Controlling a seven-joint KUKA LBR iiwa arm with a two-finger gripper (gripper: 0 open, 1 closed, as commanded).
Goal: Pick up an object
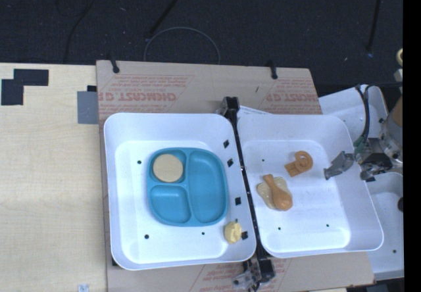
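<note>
The gripper [343, 164] sits at the right bin's [329, 244] three o'clock edge; its fingers look slightly parted and hold nothing. Near the bin's middle lies a tan drumstick-shaped toy [275, 193], with a small orange ring-shaped piece [300, 164] just beside it at two o'clock. Both look light, stiff and fairly smooth, so likely slippery. The drumstick's narrow neck seems the best place to pinch, across its width.
</note>
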